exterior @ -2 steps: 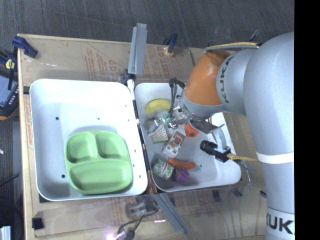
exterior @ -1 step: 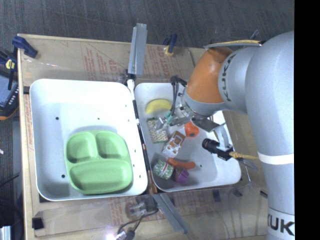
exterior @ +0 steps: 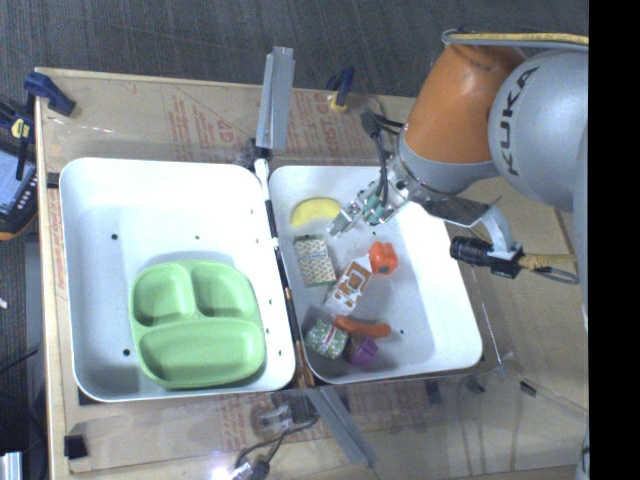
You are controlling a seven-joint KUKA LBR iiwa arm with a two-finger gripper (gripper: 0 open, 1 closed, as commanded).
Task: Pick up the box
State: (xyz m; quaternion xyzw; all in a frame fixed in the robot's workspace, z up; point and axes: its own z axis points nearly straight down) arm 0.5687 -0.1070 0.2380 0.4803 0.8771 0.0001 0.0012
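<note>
Two box-like items lie in the right bin (exterior: 440,268). One is a white and orange carton (exterior: 350,284), tilted, near the bin's middle. The other is a small patterned box (exterior: 314,260) just left of it. My gripper (exterior: 358,212) hangs over the upper middle of this bin, right beside a yellow banana-shaped piece (exterior: 315,211) and above both boxes. Nothing shows in its grasp. The grey arm with its orange band (exterior: 465,98) reaches in from the upper right.
An orange toy (exterior: 382,258), a red-orange carrot-like piece (exterior: 362,325), a green patterned item (exterior: 326,339) and a purple piece (exterior: 362,351) share the right bin. The left bin (exterior: 120,198) holds a green divided tray (exterior: 197,323). A metal divider (exterior: 275,93) stands between the bins.
</note>
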